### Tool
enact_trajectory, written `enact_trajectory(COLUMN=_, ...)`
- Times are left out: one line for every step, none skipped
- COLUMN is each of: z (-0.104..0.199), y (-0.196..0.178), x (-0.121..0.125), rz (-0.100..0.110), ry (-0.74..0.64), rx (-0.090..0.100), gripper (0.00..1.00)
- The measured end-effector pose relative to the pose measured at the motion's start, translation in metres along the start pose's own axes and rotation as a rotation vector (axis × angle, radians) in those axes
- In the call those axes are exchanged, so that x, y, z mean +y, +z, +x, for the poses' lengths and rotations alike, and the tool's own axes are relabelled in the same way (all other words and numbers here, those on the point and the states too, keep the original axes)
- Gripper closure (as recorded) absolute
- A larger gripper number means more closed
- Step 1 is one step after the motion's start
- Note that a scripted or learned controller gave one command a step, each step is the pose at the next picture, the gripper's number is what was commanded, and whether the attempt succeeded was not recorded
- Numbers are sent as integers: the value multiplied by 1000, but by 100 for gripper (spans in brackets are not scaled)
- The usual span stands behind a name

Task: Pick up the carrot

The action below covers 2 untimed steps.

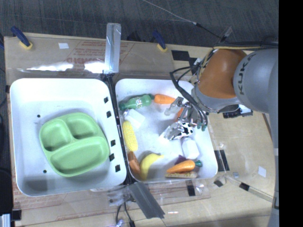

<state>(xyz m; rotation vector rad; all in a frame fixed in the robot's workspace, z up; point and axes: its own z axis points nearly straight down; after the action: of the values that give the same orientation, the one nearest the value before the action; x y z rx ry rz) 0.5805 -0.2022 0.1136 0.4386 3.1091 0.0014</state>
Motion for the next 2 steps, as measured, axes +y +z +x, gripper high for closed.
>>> enact_trajectory(z=-61, y=15, x=7, rz=7, ry=260, rx=26, gripper=0)
enact_trajectory(z=-58, y=-50, x=32, rz=0, ry=373, rx=-7, gripper=0)
